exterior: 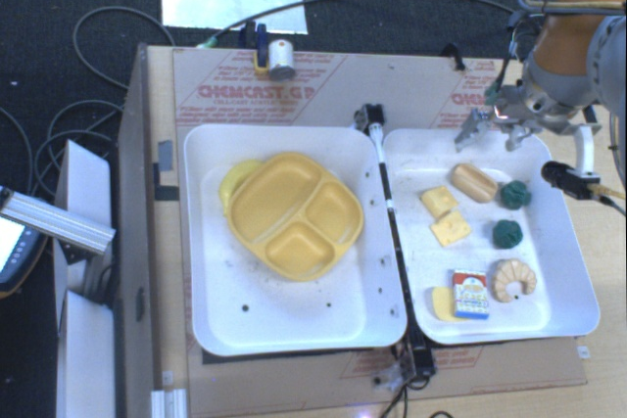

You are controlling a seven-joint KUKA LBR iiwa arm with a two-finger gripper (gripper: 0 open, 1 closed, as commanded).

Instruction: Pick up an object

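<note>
Two white bins sit side by side on the table. The left bin holds a yellow divided tray lying over a yellow plate. The right bin holds the small stuff: a bread roll, two cheese pieces, two dark green lumps, a croissant and a small box lying on a yellow slice.

Your gripper hangs over the far edge of the right bin, w/ nothing between its jaws; they look spread apart, approx. wide, tho the view is small, so don't take that as certain. Nearest target is prob. the bread roll, just in front of the gripper and apart from its neighbours.

Risks, as I judge them:
- Roll is rounded, so an off-centre close could squirt it sideways toward the green lump.
- Bin wall is close, so a descent from here may clip the rim.
- Cheese pieces are flat; jaws may skate over them.
- Box on the slice may drag the slice along.
</note>
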